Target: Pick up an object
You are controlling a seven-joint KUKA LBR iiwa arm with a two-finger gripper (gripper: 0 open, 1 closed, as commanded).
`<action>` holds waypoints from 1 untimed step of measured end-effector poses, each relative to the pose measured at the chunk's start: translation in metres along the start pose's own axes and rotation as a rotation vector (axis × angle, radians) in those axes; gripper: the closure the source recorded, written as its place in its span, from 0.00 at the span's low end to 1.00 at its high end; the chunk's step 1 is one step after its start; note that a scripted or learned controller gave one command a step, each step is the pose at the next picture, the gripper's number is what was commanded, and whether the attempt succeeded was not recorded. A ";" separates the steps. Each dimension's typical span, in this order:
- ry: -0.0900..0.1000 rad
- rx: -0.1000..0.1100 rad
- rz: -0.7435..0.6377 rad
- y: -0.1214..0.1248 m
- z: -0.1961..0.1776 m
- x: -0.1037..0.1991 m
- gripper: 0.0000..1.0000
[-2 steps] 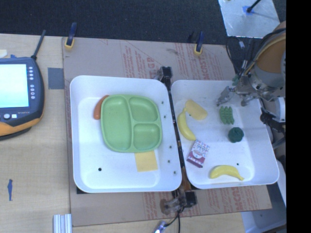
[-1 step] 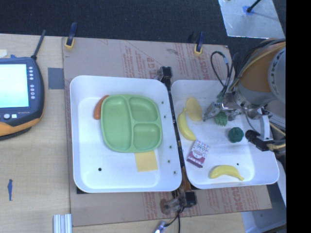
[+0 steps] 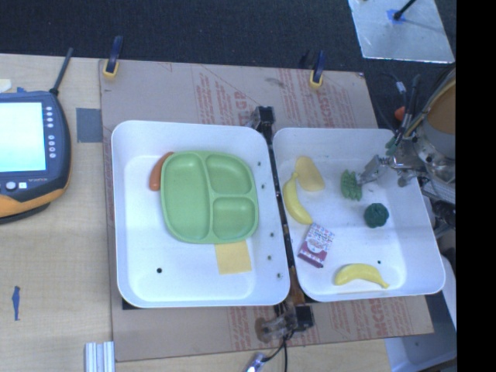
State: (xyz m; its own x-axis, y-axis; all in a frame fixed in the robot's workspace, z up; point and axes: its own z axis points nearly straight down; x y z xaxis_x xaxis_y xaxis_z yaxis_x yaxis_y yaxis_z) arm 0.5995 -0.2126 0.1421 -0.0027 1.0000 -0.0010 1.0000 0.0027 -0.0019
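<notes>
We take the seam between the two white bins as our landmark; the right bin (image 3: 434,246) lies on its arm side and the left bin (image 3: 132,208) on the other. The gripper (image 3: 377,169) reaches in over the right bin's far right part, well away from the seam; its metal tip sits just beside a light green leafy piece (image 3: 351,185), but whether they touch we cannot tell, and we cannot tell how the pincer stands, since its end is small and blurred.

Nearest the seam in the right bin lies a yellow banana (image 3: 294,200), with a pale yellow piece (image 3: 309,173) touching its upper end; a small red and white packet (image 3: 316,246) lies close to the seam, lower down; a second banana (image 3: 359,275) rests nearer the bin's front edge; a dark green round object (image 3: 377,215) sits well away from the seam, just below the leafy piece.

Across the seam, a green divided plate (image 3: 209,198) lies in the left bin; a yellow square slice (image 3: 233,257) pokes out under its front edge, and an orange-red sausage-like piece (image 3: 157,172) shows at the plate's far side from the seam.
</notes>
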 end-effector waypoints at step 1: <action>0.000 0.003 -0.003 0.010 0.051 0.021 0.00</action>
State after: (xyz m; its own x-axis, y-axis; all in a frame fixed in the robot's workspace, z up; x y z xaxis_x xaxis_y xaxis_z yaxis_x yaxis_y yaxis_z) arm 0.6091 -0.1913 0.0915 -0.0056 1.0000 -0.0006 1.0000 0.0056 -0.0052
